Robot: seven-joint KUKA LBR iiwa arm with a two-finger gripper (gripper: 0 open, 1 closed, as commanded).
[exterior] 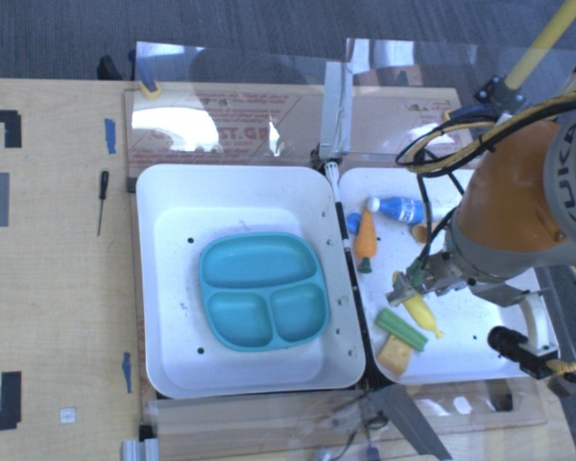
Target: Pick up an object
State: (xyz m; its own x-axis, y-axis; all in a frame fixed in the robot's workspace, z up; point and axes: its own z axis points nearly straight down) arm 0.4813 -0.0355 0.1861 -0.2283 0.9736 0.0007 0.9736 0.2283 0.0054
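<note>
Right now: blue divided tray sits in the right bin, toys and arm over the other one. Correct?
Not quite. The camera view shows the blue divided tray in the left bin, not the right. The toys, among them a carrot, a small bottle and a yellow piece, lie in the right bin, with the arm over it.

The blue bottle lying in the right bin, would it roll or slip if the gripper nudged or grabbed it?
The blue bottle lies on its side and looks round, so a nudge would probably roll it. Its smooth, plastic-looking surface could slip between fingers. It is small, so likely light.
</note>
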